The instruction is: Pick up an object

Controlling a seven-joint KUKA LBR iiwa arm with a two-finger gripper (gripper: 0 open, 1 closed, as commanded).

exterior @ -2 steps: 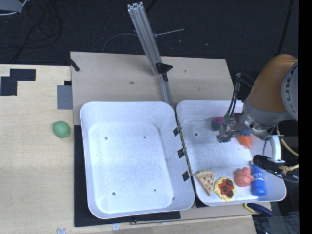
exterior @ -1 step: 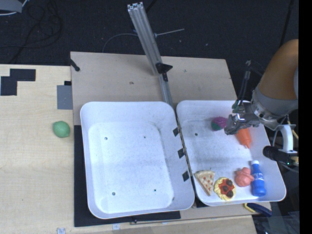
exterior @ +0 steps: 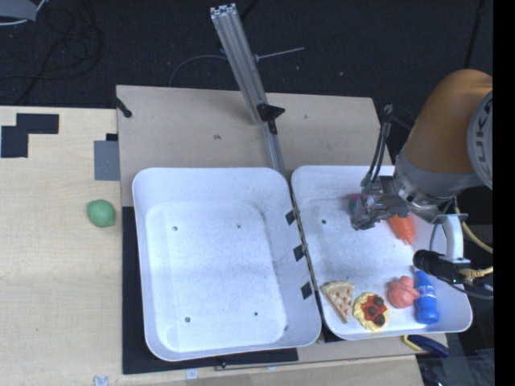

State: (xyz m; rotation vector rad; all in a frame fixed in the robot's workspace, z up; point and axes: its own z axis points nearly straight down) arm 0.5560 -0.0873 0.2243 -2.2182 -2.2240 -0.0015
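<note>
My gripper point(exterior: 364, 213) hangs low over the right bin point(exterior: 338, 191), near its middle, under the grey and orange arm. An orange carrot-like piece point(exterior: 403, 227) lies just right of the gripper. Along the bin's front edge lie a pizza slice point(exterior: 339, 298), a round red and yellow piece point(exterior: 371, 310), a pink lump point(exterior: 401, 292) and a blue bottle point(exterior: 426, 302). I see nothing between the gripper's tips.
The left bin point(exterior: 209, 328) adjoins the right one, joined by black clips. A green ball point(exterior: 101, 213) rests on the bench left of the bins. A slanted metal rail point(exterior: 245, 67) stands behind them.
</note>
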